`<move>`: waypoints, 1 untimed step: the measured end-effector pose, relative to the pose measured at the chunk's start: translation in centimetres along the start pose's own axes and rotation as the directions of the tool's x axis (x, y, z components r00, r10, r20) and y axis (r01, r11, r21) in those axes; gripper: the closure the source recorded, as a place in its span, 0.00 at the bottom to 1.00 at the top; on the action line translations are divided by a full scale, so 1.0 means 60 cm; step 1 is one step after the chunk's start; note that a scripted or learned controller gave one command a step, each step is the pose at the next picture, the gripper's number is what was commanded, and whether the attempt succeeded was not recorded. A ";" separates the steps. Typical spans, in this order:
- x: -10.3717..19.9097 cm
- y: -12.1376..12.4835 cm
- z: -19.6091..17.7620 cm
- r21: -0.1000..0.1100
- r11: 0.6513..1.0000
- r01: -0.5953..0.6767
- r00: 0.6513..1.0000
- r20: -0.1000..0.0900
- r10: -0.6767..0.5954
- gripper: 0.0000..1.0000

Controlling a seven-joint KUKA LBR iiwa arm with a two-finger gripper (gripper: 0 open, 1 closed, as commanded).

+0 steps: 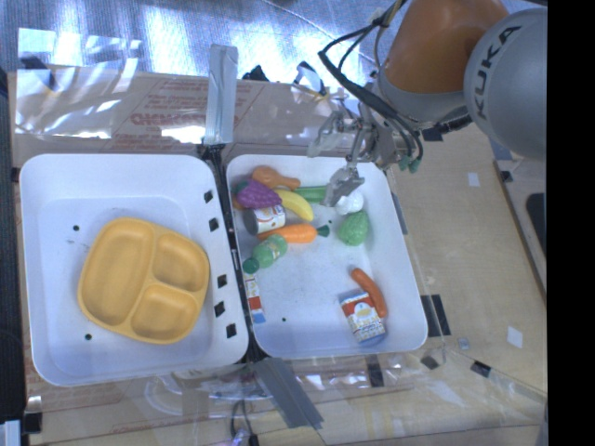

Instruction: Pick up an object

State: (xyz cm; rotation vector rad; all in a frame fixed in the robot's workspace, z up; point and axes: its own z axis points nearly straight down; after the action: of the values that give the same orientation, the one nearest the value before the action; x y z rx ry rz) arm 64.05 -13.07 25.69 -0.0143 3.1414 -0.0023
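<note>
Below, two white bins sat side by side on the worktop [465, 249]. The left bin [46, 277] held one yellow divided tray [142, 279]. The right bin [400, 277] held the pickable objects: one purple grape bunch [257, 194], one banana [296, 203], one carrot [299, 233], one small can [269, 218], one green bottle [266, 253], one green leafy item [353, 229], one sausage [368, 290] and one small carton [362, 318]. An orange piece [275, 177] lay near the back wall. The claw [346, 190] hung over the bin's back right, its fingers possibly closed on a white object [349, 205], though the view was too coarse to tell. The arm's upper part was cut off.
</note>
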 end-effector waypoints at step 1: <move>0.050 -0.029 0.264 -0.004 1.000 0.009 1.000 -0.010 -0.009 0.00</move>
State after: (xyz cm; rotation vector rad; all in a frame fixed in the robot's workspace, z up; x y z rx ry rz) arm 61.07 -14.86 9.83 -0.0280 3.1515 0.0045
